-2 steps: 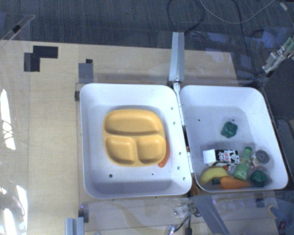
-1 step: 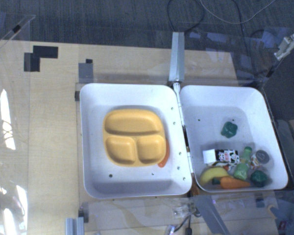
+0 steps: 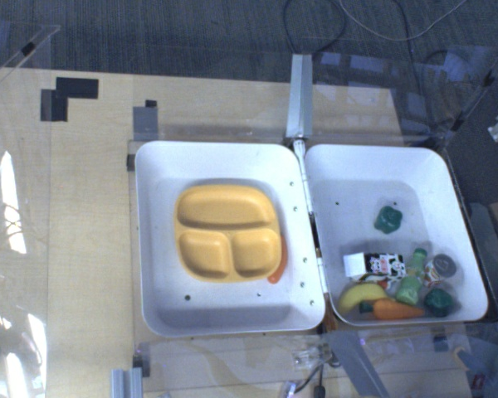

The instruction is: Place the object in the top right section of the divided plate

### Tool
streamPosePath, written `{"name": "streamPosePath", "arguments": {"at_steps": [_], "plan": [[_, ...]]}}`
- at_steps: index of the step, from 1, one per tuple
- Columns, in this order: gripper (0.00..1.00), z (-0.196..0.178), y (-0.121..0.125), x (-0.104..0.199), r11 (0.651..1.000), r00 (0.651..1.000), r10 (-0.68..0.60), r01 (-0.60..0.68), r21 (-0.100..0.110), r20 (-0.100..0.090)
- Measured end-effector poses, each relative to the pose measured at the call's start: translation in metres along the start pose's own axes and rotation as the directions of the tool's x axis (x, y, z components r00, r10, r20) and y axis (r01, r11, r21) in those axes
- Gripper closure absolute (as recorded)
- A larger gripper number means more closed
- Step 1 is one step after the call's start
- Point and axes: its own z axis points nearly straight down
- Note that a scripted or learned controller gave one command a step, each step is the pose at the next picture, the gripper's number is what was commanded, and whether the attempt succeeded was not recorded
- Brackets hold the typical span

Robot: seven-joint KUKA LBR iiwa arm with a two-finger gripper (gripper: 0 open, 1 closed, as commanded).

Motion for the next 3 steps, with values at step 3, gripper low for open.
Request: {"name": "streamPosePath", "arguments": {"at_steps": [3], "plan": [[1.00, 0.005, -0.078, 0.029, 0.970, 0.970, 0.245, -0.245, 0.002, -0.001]]}}
